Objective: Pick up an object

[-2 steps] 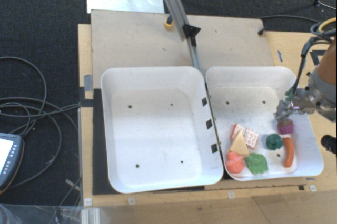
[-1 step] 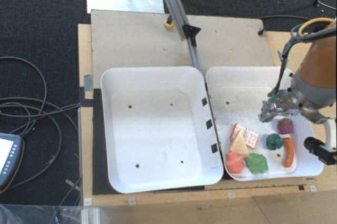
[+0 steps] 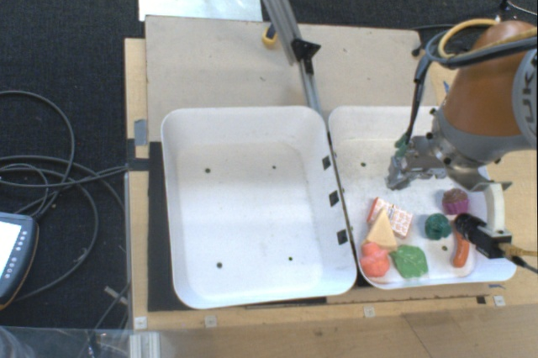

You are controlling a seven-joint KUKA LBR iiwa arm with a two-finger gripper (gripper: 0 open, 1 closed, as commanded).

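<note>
My gripper (image 3: 402, 174) hangs over the right bin (image 3: 361, 134), just above and to the left of the pile of toy food. Below it lie a red-and-white checked piece (image 3: 395, 218) and a yellow wedge (image 3: 382, 230). A red-orange round piece (image 3: 376, 260) and a green leafy piece (image 3: 410, 261) sit at the bin's front. A dark green ball (image 3: 436, 226), a purple ball (image 3: 456, 201) and an orange sausage (image 3: 461, 251) lie to the right. Nothing shows between the fingers.
The left bin (image 3: 181, 180) stands beside the right one, with black clips along the shared edge. A grey pole (image 3: 277, 3) slants in from the top. Cables and a pendant (image 3: 13, 251) lie on the floor at left.
</note>
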